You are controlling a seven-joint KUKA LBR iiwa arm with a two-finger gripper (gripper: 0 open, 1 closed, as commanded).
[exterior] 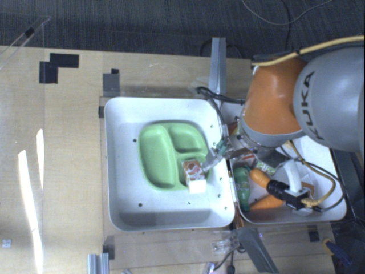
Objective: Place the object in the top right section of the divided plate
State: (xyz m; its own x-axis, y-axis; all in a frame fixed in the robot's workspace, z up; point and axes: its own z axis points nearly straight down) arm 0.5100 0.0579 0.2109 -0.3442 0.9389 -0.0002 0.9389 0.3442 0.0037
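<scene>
A green divided plate [162,153] lies in the left white bin [122,170]. It has one long section on the left and two smaller ones on the right. A small brown-and-white object [194,173] rests at the plate's lower right section, over its rim. My gripper [212,157] reaches in from the right, with its tip right beside the object's upper right side. The grey and orange arm [279,101] covers the gap between the bins. I cannot tell whether the gripper touches the object.
The right bin [333,210] holds two orange carrots [259,177], a green item [242,188], a white piece [292,173] and a black part [285,190] with cables. The left bin's wall runs close by the plate's right rim.
</scene>
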